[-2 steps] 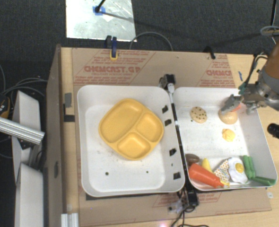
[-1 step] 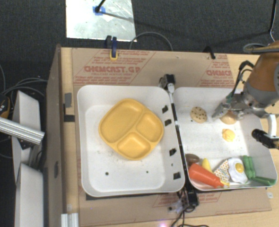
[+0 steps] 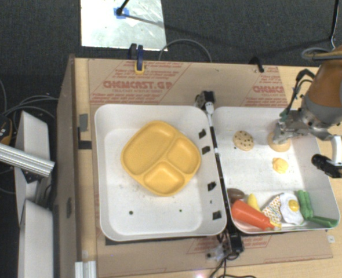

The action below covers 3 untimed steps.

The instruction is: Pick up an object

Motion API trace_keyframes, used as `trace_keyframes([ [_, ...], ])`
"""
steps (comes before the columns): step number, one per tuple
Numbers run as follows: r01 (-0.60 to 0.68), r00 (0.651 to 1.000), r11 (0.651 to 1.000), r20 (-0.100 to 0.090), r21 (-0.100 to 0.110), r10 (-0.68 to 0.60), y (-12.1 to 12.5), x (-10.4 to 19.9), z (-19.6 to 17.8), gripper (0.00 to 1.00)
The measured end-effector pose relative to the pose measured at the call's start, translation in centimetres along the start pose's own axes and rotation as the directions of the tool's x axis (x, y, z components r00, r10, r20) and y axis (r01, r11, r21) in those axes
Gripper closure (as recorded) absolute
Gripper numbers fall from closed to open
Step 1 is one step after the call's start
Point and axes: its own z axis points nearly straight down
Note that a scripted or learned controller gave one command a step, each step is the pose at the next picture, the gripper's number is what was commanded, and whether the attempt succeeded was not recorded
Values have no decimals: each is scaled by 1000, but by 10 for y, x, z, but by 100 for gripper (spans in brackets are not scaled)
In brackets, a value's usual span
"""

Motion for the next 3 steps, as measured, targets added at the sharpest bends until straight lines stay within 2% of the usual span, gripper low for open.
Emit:
trace_keyframes([
  [1, 13, 1000, 1000, -5, -2, -13, -25, 102, -58, 100],
  [2, 2, 1000, 1000, -1, 3, -2, -26, 95, -55, 0],
  [3, -1, 1000, 1000, 0, 7, 1, -8, 68, 36, 0],
])
